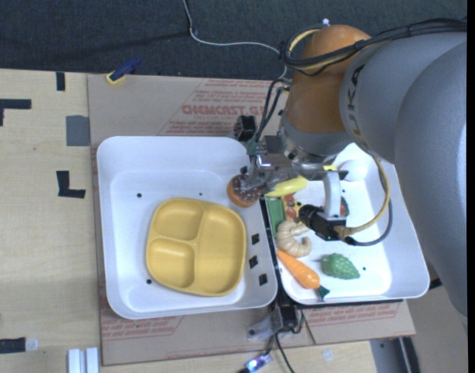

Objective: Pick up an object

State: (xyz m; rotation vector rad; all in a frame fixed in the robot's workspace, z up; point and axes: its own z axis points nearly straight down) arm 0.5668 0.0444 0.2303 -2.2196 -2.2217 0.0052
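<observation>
My gripper (pixel 253 179) hangs low over the wall between the two bins, at the right edge of the left bin (pixel 120 208). Right under it and slightly to its left lies a small round brown object (pixel 239 193); whether the gripper touches it is unclear. A yellow banana-like piece (pixel 288 185) lies just to the right of the gripper, in the right bin (pixel 400 255). The grey arm with its orange band (pixel 323 76) covers the far part of the right bin.
A yellow divided plate (pixel 197 245) lies in the left bin. The right bin holds an orange carrot (pixel 299 270), a green bumpy item (pixel 340 266), a beige knobbly piece (pixel 295 238), a green strip (pixel 276 208) and a red item (pixel 344 206).
</observation>
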